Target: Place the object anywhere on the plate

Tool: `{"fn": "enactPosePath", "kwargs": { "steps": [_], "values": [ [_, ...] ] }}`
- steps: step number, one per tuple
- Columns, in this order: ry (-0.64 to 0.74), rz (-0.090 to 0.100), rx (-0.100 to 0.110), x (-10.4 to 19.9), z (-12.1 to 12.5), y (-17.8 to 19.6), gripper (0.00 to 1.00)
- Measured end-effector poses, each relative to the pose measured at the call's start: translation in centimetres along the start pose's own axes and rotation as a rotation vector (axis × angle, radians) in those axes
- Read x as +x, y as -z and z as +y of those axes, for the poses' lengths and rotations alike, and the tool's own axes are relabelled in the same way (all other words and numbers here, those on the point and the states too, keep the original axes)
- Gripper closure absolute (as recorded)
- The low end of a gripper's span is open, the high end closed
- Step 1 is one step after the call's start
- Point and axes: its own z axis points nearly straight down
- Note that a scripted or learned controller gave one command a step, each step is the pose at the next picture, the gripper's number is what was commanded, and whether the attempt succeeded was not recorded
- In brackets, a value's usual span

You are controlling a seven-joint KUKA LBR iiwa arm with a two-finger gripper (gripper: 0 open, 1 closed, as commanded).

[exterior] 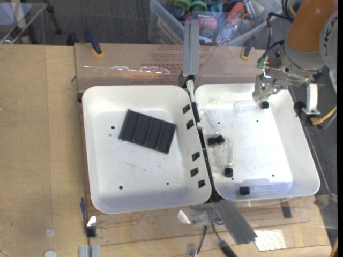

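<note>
Black plate point(147, 131) in left bin point(96, 106)

Clear plastic tub point(177, 9) of bright mixed oddments sits behind the bench; blue-and-orange clamps point(94, 46) grip the back wooden board point(134, 60).

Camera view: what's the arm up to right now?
The arm's hand sits over the far end of the right bin, close to a clear tube with a black cap. More clear capped tubes lie scattered in that bin. The dark ribbed plate lies flat in the left bin with nothing on it, so no placement has happened yet. I can't see anything held in the hand.
</note>
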Motion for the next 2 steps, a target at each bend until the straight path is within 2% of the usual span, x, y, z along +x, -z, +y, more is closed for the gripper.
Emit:
{"fn": "enactPosePath", "kwargs": {
  "steps": [1, 2],
  "values": [
    [-0.159, 0.002, 0.002, -6.32, -9.09, 0.23, 1.0],
    [-0.158, 0.003, 0.002, -6.3, -9.08, 0.22, 0.0]
  ]
}}
